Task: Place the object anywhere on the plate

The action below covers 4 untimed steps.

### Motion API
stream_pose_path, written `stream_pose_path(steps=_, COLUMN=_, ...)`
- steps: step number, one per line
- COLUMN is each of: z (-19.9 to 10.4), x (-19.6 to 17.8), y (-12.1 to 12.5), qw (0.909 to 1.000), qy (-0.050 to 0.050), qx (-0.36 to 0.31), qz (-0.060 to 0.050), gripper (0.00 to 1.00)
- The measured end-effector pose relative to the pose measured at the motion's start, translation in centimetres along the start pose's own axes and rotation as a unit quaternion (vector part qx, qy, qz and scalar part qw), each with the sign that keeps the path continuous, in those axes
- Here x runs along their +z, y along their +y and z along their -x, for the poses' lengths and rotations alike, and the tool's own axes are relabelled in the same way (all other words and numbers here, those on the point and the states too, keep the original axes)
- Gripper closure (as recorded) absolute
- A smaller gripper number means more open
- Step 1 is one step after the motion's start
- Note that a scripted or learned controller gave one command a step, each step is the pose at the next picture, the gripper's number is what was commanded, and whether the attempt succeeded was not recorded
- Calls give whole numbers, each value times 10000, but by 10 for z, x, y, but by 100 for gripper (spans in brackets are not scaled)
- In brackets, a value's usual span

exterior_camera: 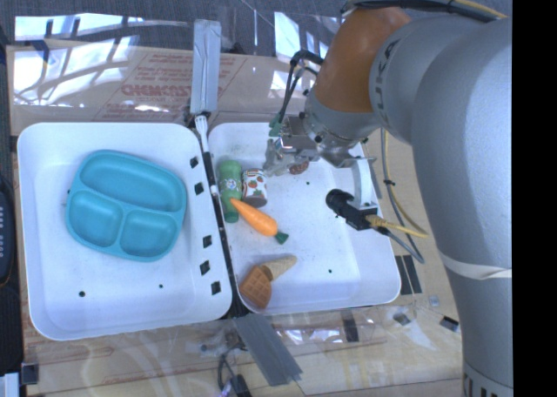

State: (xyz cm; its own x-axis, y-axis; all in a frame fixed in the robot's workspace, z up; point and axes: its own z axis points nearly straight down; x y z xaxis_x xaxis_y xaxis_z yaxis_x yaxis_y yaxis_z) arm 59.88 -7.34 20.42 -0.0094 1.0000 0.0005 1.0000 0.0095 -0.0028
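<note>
A blue plate with three compartments lies in the left bin. In the right bin, near its left wall, are a green bottle, a small white can, an orange carrot and a waffle cone. My gripper hangs over the back of the right bin, just right of and behind the can. It is well away from the plate. A small dark thing shows beside the gripper, too unclear to name.
A divider wall with black clips separates the two bins. The grey arm covers the right bin's right side. A black part with a yellow cable juts over that bin.
</note>
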Motion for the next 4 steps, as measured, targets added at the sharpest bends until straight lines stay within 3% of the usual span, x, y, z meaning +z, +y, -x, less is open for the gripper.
stream_pose_path(steps=1, z=-59, x=14, y=-48, qw=10000, qy=1, qx=-12, qz=-20, gripper=100)
stream_pose_path(steps=2, z=-147, x=-12, y=-4, qw=10000, qy=9, qx=-18, qz=8, gripper=100)
stream_pose_path(steps=3, z=-164, x=-123, y=-45, qw=10000, qy=8, qx=-3, qz=54, gripper=100)
stream_pose_path(steps=4, z=-250, x=-150, y=10, qw=10000, qy=-3, qx=-15, qz=4, gripper=100)
